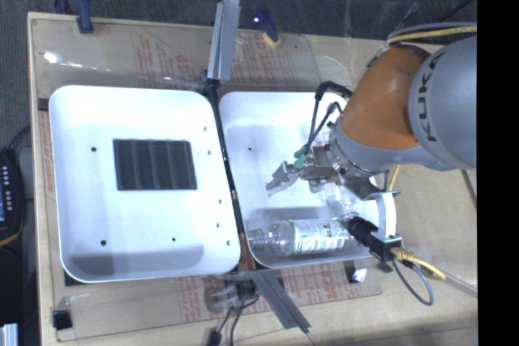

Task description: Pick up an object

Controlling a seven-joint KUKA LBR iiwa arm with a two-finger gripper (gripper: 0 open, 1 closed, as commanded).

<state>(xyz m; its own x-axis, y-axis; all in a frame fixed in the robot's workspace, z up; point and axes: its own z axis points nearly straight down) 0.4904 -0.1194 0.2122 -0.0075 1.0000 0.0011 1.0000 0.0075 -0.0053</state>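
- The grey KUKA arm with the orange band (389,105) reaches in from the right and hangs over the right shallow white bin (243,126).
- The two-finger metal gripper (278,179) sits over the middle of the right bin, its tips pointing toward the divider between the bins.
- The fingers (284,172) appear spread narrowly apart; nothing is visible between them, so the gripper holds no object.
- A clear plastic bottle with a printed label (304,237) lies on its side along the near wall of the right bin, cap end pointing left toward the divider.
- The bottle lies below the gripper in this view, near it but apart; no contact between them can be seen.
- A crumpled clear plastic piece (339,197) lies just beneath the wrist, between the gripper body and the bottle; its exact shape cannot be told.
- The left shallow white bin (73,174) carries a dark ribbed rectangular panel (154,164) near its centre.
- A grey metal bar (222,36) stands at the far end of the divider, on the wooden bench top (146,53).
- A blue clamp (82,10) grips the far left edge of the bench.
- A black cable with a yellow end (409,263) trails from the wrist past the near right corner of the right bin.
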